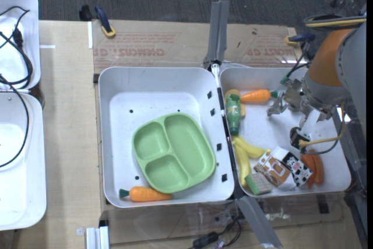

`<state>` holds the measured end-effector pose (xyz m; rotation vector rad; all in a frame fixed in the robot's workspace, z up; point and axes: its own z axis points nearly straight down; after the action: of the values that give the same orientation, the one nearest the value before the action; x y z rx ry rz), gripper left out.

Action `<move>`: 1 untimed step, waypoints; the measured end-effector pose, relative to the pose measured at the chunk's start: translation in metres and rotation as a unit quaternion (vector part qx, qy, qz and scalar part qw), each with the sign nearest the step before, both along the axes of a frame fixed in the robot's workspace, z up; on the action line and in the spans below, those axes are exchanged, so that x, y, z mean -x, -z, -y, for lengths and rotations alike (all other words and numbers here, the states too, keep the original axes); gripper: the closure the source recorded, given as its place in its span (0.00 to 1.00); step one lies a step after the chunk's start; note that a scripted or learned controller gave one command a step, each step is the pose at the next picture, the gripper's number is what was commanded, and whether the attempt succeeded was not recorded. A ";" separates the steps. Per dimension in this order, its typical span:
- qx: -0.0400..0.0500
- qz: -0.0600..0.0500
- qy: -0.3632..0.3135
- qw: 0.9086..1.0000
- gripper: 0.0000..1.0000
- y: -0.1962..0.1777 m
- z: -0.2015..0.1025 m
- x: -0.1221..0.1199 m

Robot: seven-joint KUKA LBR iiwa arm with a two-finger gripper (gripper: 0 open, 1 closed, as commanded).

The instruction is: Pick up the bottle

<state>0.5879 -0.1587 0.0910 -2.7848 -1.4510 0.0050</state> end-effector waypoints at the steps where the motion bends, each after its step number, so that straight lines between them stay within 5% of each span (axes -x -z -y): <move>1: 0.000 0.000 0.000 1.000 0.00 0.000 0.000 0.000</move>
<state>0.5879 -0.1587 0.0910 -2.7848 -1.4510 0.0050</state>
